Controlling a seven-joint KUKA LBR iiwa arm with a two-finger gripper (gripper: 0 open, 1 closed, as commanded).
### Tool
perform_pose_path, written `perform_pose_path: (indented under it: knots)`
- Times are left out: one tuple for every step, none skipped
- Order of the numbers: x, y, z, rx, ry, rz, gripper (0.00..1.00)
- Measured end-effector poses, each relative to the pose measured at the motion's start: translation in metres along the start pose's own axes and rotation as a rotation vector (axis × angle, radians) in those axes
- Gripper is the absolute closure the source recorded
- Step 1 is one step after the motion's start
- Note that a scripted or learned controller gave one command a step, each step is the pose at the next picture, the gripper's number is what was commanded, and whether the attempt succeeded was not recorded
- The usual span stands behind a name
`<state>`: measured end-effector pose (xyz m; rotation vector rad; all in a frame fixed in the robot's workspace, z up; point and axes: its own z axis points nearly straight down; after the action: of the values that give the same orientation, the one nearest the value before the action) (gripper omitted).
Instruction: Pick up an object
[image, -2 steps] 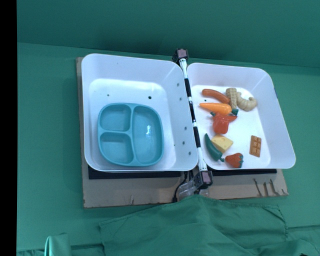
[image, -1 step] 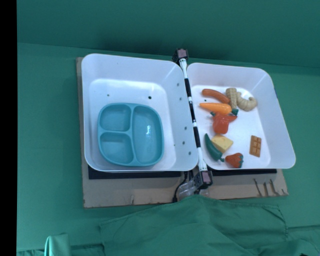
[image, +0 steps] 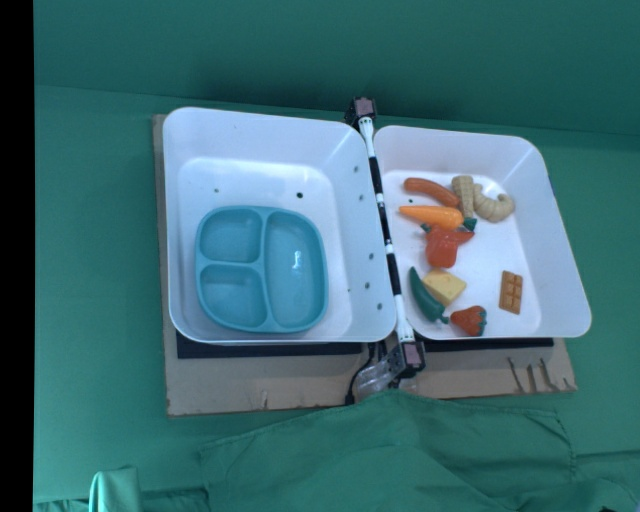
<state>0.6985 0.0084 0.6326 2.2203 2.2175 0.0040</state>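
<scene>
Landmark: black-and-white striped bar running along the seam between the two bins, from far edge to near edge. Left of the bar, shallow white plastic bin, holding one teal plastic plate with three compartments, lying flat on the bin floor, well apart from the bar. Right of the bar, second shallow white plastic bin, holding all the candidate pick objects, small toy foods. Closest to the bar: curved dark green toy chili, just beside it toward the near end, touching a yellow toy cheese wedge on its side away from the bar. Red toy strawberry with green top sits beyond the chili's near tip, further from the bar. Around the bar's midpoint: red toy pepper, with an orange toy carrot just past it toward the far end, lying crosswise to the bar. Reddish-brown toy sausage next beyond the carrot. Tan knobbly curved toy piece, kind unclear, beside carrot and sausage, further from the bar. Brown ridged rectangular toy bar farthest from the striped bar, alone. Both bins rest on a flat brown cardboard sheet; rumpled green cloth beyond the bar's near end.
</scene>
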Motion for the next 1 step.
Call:
perform_pose_path:
  knots:
    - [0.0057,0.0000,-0.0001,0.000,0.000,0.002,1.00]
